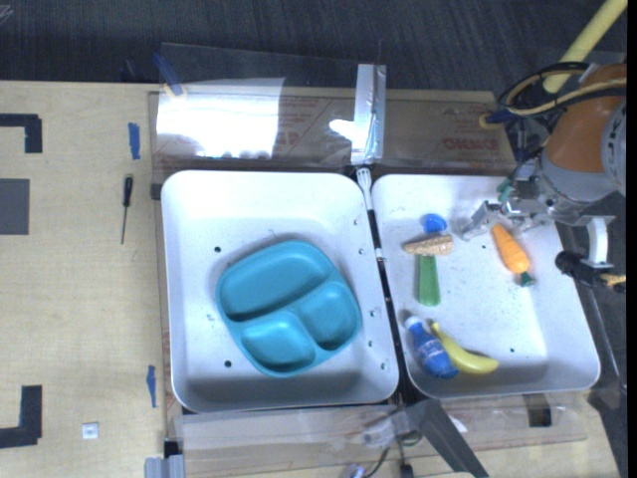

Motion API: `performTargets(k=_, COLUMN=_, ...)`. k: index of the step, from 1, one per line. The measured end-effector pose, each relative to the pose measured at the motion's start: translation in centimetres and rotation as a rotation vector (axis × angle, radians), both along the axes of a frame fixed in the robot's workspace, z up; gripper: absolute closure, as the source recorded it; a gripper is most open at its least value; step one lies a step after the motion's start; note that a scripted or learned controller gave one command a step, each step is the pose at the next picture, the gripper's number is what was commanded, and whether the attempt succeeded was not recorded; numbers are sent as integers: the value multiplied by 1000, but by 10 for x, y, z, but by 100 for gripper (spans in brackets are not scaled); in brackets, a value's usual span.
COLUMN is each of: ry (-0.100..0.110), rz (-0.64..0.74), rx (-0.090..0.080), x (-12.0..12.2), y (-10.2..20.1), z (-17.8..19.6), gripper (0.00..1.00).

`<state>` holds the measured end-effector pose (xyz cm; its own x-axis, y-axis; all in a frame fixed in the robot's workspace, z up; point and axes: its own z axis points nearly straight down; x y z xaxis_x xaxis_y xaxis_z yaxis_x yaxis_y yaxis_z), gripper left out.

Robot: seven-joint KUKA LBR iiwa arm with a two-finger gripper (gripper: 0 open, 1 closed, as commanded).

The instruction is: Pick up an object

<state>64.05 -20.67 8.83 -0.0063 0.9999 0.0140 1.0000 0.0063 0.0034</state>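
My gripper (495, 212) hangs over the back right part of the right bin (557, 312), at the end of the grey arm with the orange band. Just below and right of it lies an orange carrot (513, 250) with a green tip, close to the gripper but not visibly held. Left of the gripper are a small blue piece (433, 224) and a tan piece (428, 246) lying across the top of a green stick (428, 281). Near the bin's front left lie a blue bottle (428, 346) and a yellow banana (464, 355), touching each other.
The left bin (189, 267) holds a teal divided plate (288, 307). A clear plastic sheet and a metal divider (367, 113) stand behind the bins. A yellow cable loops near the arm at the upper right. A screwdriver (126, 202) lies on the bench to the left.
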Motion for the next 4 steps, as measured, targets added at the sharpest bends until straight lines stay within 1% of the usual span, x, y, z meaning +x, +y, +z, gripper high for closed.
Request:
performTargets(k=1, ry=-3, rz=37, rx=-1, x=-9, y=-2, z=3, gripper=0)
performTargets(k=2, ry=-3, rz=51, rx=-16, x=-20, y=-6, z=40, gripper=0)
performTargets(k=3, ry=-7, rz=90, rx=-1, x=-1, y=-3, z=0, gripper=0)
performTargets(k=4, ry=-10, rz=89, rx=-14, x=-1, y=-8, z=12, gripper=100)
